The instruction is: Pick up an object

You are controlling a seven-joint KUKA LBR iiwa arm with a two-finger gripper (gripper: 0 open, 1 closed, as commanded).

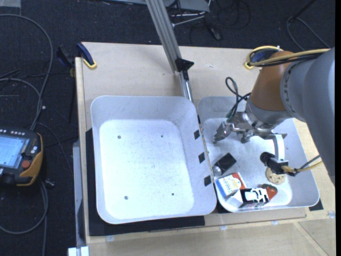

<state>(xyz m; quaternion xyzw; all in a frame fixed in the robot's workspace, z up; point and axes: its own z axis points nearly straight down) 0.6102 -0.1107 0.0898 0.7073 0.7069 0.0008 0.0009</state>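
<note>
Nothing is lifted yet: the jaws [230,132] hang over the right bin [213,108], their state impossible to tell, objects waiting lower right.

Arm and right bin partly hidden

The arm [298,84] runs off the right edge and covers the right bin's [213,108] far right corner; the gripper [234,131] is too small to read, as are the jumbled items [248,190] near its front rim.

Two white bins [144,111], and in the right one a black block [225,161], a carton [230,184], a cookie [275,176].
</note>
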